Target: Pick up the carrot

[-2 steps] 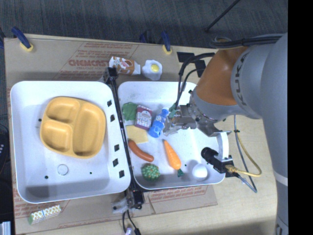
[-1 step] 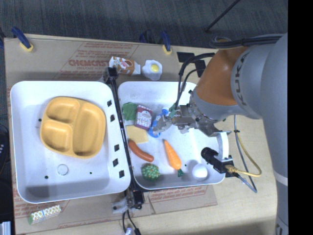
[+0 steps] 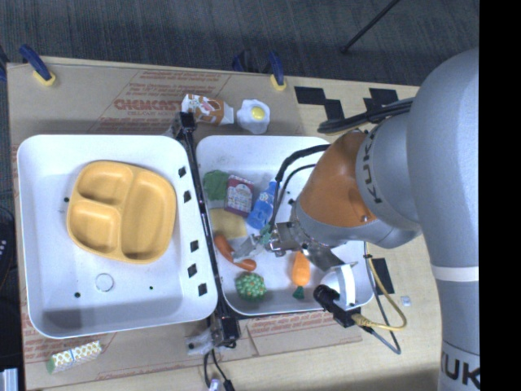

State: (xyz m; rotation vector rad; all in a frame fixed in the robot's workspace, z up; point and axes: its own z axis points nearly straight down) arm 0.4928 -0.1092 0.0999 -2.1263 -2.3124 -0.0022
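Observation:
The carrot [image 3: 300, 269] is a short orange piece with a green end, lying near the front of the right bin [image 3: 244, 143]. My gripper [image 3: 264, 239] hangs low over the middle of that bin, just left of and behind the carrot, close to a thin orange-red piece [image 3: 225, 248]. The wrist with its orange band [image 3: 338, 190] covers the bin's right part. Nothing shows in the gripper's hold.
Around the gripper lie a green leafy item [image 3: 215, 184], a red and white packet [image 3: 239, 194], a blue bottle [image 3: 263, 209] and a green ball [image 3: 251, 285]. The left bin [image 3: 49, 300] holds a yellow divided plate [image 3: 122, 210]. A fried-egg toy [image 3: 254, 115] sits behind the bins.

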